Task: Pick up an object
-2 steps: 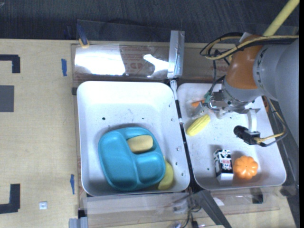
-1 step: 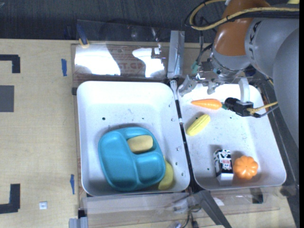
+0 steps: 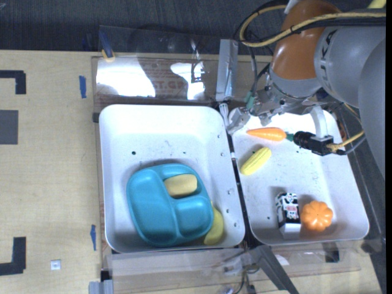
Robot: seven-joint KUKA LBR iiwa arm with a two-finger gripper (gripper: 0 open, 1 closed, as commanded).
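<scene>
Camera view: hung the claw [image 3: 240,118] low over the back left corner of the right bin [image 3: 343,182], by the wall shared with the left bin [image 3: 116,164]; could not tell its state. Lay just beside it, toward the arm's side, a smooth tapered toy carrot [image 3: 267,135], long axis across the bin, green stub pointing away from the claw. Nearer the front, a ribbed yellow corn cob [image 3: 255,160], lying slantwise. Well apart, a boxy cow-print carton [image 3: 288,212] touching a glossy round pumpkin [image 3: 316,216]. In the left bin, a blue divided tray [image 3: 160,207]
</scene>
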